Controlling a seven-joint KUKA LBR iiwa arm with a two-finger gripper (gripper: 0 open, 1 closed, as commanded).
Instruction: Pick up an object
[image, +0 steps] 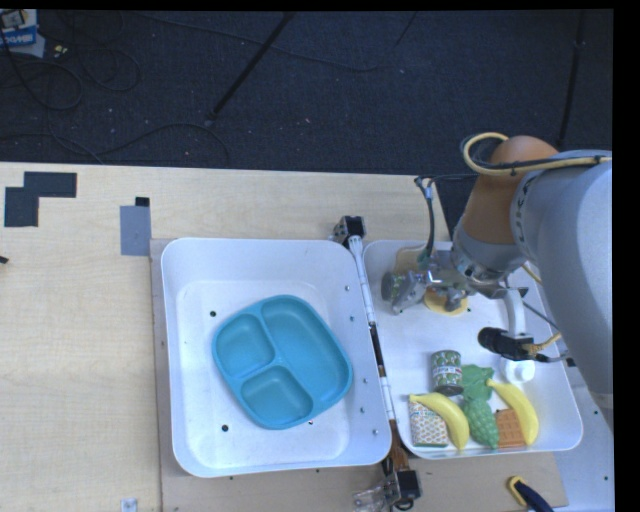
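My gripper (412, 287) is low over the far left corner of the right bin (400, 345), reaching in from the right. A small yellow object (447, 301) lies just beside it, partly hidden by the wrist. Nothing can be seen held. At the near end of the right bin lie a small patterned can (446, 370), a green toy (479, 402), two yellow bananas (446, 419) (520, 408), a small printed box (428, 428) and an orange piece (509, 432).
The left bin (185, 400) holds a blue divided plate (281, 360) at its middle. A small white object (521, 372) sits near the right bin's right wall. The grey arm (570, 250) covers the right bin's far right side.
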